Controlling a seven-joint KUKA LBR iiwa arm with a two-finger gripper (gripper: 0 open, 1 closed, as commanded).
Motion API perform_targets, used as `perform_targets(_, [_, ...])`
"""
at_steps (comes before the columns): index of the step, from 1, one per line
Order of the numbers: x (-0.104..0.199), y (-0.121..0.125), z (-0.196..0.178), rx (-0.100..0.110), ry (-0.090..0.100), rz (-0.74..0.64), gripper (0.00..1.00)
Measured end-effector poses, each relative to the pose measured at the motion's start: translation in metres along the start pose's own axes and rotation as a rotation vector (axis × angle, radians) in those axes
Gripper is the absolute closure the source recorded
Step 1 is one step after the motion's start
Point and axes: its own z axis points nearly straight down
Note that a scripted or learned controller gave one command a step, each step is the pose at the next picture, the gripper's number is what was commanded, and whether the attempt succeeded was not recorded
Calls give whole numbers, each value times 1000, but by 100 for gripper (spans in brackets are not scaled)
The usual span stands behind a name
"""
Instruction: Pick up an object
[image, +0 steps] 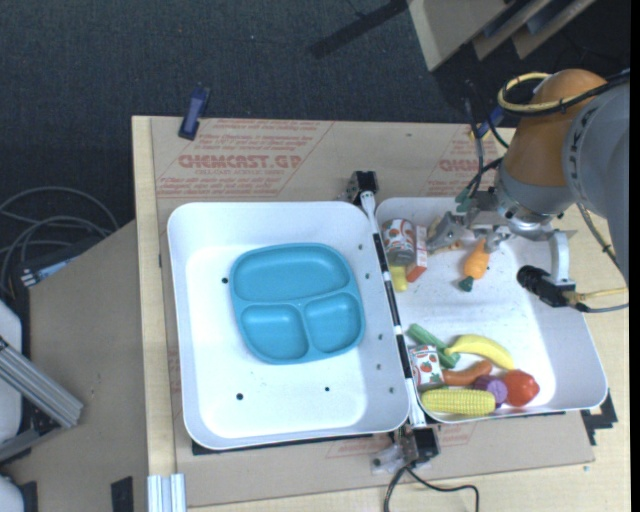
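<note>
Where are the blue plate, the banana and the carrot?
blue plate (262, 280): camera view, bare floor of its big compartment.
banana (484, 347): camera view, middle of its yellow curve.
carrot (476, 262): camera view, its orange body.

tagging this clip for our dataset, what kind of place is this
Most likely a robotics lab test bench, not a kitchen: a grey robot arm with an orange band reaches over two shallow white plastic bins on a protective board, with toy plastic food such as a yellow plastic banana and loose cables nearby.

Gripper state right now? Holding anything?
Gripper: cannot tell whether open or closed. It sits low in the right bin, just above the carrot; nothing visibly held.
</note>
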Motion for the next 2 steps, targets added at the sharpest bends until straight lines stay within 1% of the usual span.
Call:
perform_targets(1, [-23, 2, 22, 8, 1, 0, 0])
perform_targets(2, [-23, 3, 12, 5, 1, 1, 100])
